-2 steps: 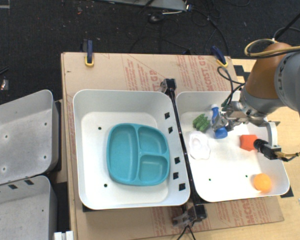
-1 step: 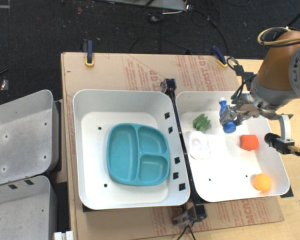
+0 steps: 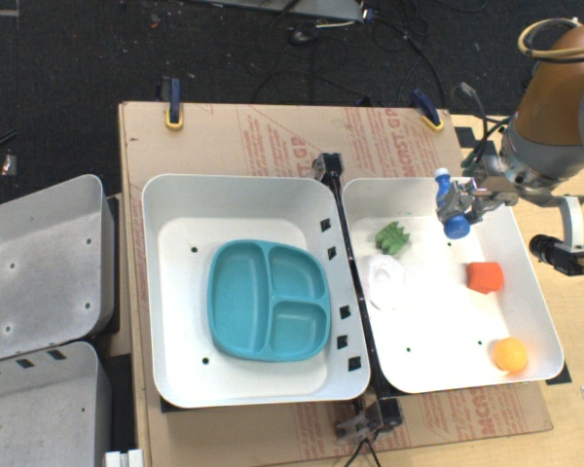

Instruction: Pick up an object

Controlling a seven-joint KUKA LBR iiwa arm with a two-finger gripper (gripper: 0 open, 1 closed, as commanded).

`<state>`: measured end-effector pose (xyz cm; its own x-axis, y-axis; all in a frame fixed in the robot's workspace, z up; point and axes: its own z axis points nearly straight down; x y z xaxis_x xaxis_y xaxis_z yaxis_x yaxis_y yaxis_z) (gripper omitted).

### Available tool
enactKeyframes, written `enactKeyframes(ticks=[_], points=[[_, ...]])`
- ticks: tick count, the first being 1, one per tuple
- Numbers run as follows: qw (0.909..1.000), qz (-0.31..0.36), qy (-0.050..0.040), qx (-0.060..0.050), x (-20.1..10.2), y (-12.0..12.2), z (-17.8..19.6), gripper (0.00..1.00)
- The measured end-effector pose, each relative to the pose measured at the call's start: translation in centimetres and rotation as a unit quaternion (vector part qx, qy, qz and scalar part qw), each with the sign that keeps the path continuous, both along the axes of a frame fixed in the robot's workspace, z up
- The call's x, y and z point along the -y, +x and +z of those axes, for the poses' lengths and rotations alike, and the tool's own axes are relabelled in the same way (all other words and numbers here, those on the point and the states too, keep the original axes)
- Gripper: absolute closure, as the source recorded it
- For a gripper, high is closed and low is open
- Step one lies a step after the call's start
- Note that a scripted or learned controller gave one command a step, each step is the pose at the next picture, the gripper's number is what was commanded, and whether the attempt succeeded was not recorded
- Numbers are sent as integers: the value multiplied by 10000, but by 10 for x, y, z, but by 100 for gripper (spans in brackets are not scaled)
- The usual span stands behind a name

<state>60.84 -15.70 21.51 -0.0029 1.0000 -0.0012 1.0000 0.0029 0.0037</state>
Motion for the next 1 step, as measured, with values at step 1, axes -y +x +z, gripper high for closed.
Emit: enactKeyframes(ticks=[1], points=[[10000, 1, 2, -7, 0, 1, 20, 100]])
